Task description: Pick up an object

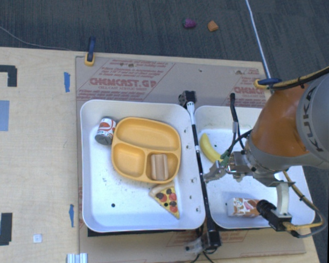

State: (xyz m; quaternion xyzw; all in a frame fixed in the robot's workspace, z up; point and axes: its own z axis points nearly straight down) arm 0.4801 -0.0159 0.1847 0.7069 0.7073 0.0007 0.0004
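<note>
Camera view: gripper is seen low in the right bin, beside the banana (finger state can't be told); the banana could easily get nudged aside.

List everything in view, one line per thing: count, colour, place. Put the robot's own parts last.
bins: 2, white, side by side on the bench
plate: 1, yellow, divided, in the left bin
hot dog: 1, tan and brown, in the plate's lower right compartment
can: 1, red and white, left bin, touching the plate's left rim
pizza slice: 1, yellow with dark toppings, left bin, below the plate
banana: 1, yellow, right bin, near its left wall
packet: 1, orange and white, right bin, near its lower wall
clamps: 2, blue and yellow, on the board's top edge
small bits: 2, purple and orange, on the floor at the top
arm: 1, grey and orange, over the right bin
gripper: 1, metal, by the right bin's left wall
</note>
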